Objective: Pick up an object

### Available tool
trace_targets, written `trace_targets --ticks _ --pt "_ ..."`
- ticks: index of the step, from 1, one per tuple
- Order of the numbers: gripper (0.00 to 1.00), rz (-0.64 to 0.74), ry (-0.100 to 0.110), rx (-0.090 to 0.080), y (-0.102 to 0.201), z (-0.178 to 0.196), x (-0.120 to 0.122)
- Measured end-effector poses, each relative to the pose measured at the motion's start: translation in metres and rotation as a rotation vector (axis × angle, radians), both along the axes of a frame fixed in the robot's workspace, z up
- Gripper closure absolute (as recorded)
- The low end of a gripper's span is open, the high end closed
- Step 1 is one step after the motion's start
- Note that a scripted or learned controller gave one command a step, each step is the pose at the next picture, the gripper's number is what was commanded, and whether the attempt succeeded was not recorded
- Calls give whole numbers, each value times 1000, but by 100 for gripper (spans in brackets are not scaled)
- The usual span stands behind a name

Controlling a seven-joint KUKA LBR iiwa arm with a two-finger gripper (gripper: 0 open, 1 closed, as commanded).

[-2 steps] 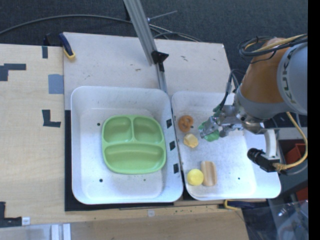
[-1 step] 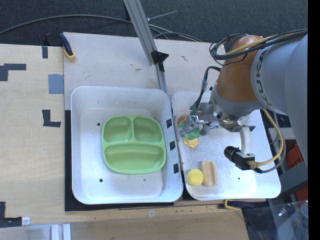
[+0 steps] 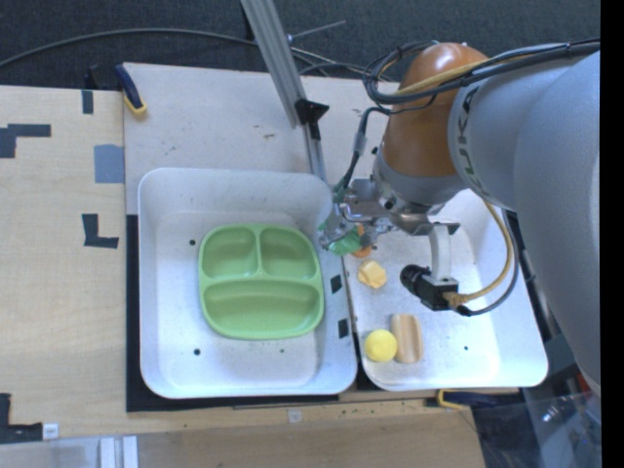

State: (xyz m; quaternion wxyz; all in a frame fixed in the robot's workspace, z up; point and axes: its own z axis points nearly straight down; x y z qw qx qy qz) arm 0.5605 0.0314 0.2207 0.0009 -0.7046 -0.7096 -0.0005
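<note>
Gripper is positioned low at the right bin's far-left corner, over small green and orange items; finger state cannot be told. Yellow ball and tan block are seen near; green tray in left bin.

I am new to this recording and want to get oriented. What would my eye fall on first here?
First the big grey arm with its orange band, reaching in from the right over the right bin. Then the green divided plate lying in the left bin. Near the gripper lie small yellow food pieces.
</note>
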Motion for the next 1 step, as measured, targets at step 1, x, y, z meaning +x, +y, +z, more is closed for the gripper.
trace_targets --ticks 1 --pt "100 1 2 -1 56 -7 10"
